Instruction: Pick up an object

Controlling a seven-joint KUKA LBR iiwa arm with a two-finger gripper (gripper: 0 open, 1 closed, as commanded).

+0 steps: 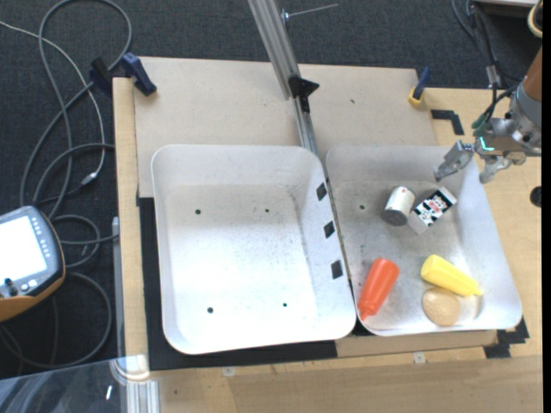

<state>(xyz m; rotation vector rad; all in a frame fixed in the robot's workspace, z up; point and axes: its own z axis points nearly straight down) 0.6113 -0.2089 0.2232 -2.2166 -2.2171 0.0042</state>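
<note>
The claw (470, 162) is seen above the far right corner of the right bin (495, 231), its two fingers spread apart with nothing between them. From the claw, the nearest things lie down and to the left: a black and white carton (433, 207) just below it, and a small grey can (399, 205) touching the carton's left side. The can is lying on its side, with its round end turned toward the far left, so that its long axis runs slantwise away from the claw. Either of these two would be judged the likeliest thing to be picked, a short drop and a small shift left being called for.

Further from the claw, toward the near edge of the right bin, a yellow corn cob (448, 275) is laid slantwise, with a tan potato (442, 307) just beneath it and an orange carrot (378, 286) to their left, standing nearly lengthwise front to back.

Five things are counted in the right bin, one of each kind. Two bins are counted, the left bin (172, 231) lying beside the right one.
</note>
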